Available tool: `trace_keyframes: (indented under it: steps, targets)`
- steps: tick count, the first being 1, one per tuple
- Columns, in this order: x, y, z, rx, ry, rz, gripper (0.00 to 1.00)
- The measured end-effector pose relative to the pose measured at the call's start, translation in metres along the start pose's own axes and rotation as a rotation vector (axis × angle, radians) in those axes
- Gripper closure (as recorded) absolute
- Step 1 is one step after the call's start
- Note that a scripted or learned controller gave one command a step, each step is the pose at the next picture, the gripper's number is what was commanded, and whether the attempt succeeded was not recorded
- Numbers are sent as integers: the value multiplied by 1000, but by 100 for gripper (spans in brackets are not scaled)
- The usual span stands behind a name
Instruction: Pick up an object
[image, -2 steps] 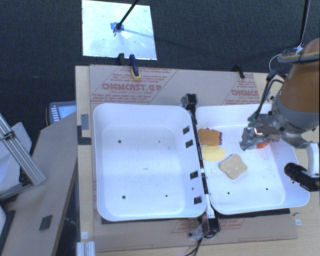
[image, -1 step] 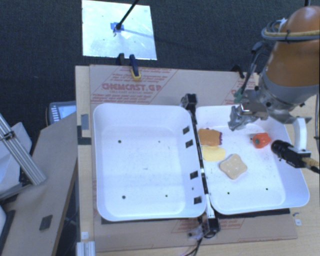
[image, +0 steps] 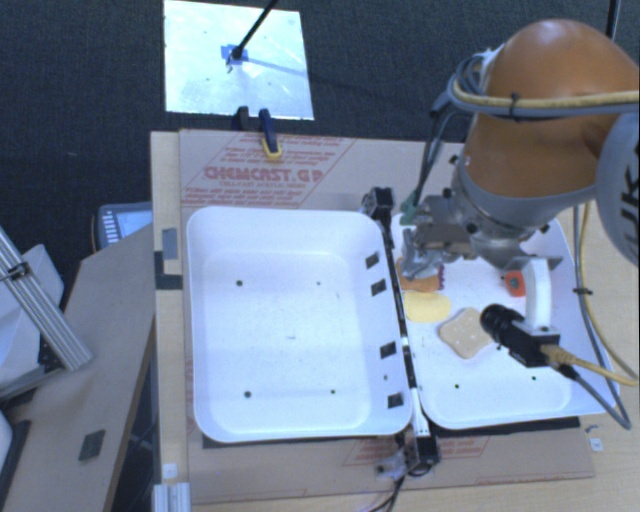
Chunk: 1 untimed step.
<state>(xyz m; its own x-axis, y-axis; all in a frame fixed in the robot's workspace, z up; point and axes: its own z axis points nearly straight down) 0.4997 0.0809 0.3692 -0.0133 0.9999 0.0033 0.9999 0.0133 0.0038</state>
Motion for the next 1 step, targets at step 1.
trace_keyframes:
  steps: [1]
  targets:
    - [42,16,-56,-4,0,5,100]
